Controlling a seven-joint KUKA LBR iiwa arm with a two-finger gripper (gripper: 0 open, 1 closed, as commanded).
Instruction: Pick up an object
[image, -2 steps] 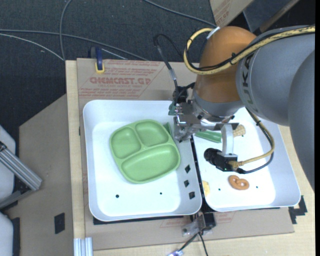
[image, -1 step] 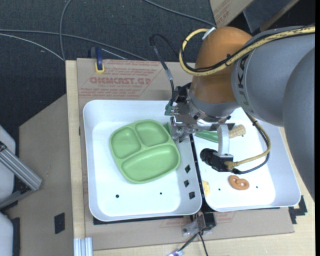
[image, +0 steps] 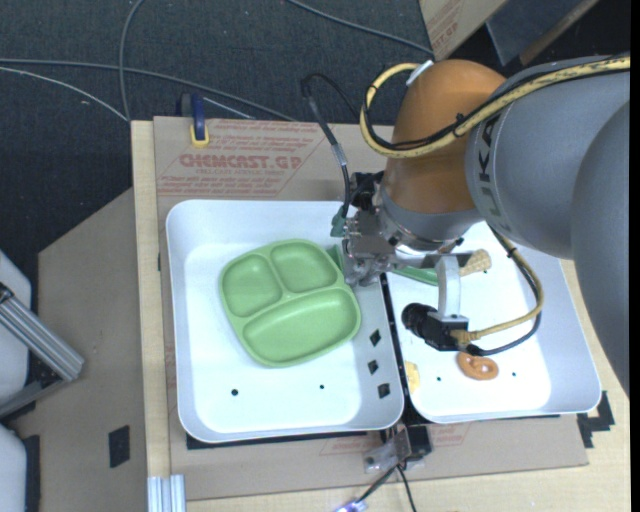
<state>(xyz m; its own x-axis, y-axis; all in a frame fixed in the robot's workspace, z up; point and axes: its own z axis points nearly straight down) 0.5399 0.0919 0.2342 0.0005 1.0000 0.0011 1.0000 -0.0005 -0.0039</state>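
Observation:
A light green divided plate (image: 290, 300) lies in the left bin (image: 200, 350), slightly turned, with its right edge near the wall between the bins. My gripper (image: 358, 264) hangs low over that dividing wall, right beside the plate's upper right corner. Its tips are hidden by the wrist. In the right bin (image: 545, 350) lie a small brown ring-shaped item (image: 478, 367), a green item (image: 418, 273) partly under the arm, a small tan piece (image: 481, 262) and a tiny yellow bit (image: 411, 377).
The large grey and orange arm covers the upper right bin and the back right of the bench. A cardboard sheet (image: 245, 150) with red print lies behind the bins. Small black marks (image: 376, 339) dot the left bin's right wall.

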